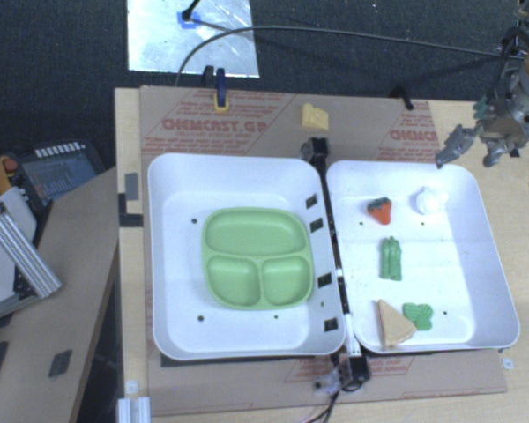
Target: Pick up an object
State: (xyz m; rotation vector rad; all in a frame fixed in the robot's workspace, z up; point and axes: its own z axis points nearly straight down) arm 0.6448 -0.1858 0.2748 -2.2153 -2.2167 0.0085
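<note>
The right bin (489, 263) holds several small items: a red strawberry-like piece (381, 209), a white round piece (428, 202), a green pickle-like piece (391, 259), a tan wedge (392, 323) and a small green leafy piece (419, 315). My gripper (473, 149) hangs above the bin's far right corner, its two fingers spread apart with nothing between them. It is up and to the right of the white piece, apart from every item.
The left bin (172, 183) holds a green three-compartment plate (254, 257). A yellow block (315, 116) lies on the cardboard behind the bins. A blue-yellow clamp (219, 89) stands at the board's far edge. Grey equipment (35, 227) sits at the left.
</note>
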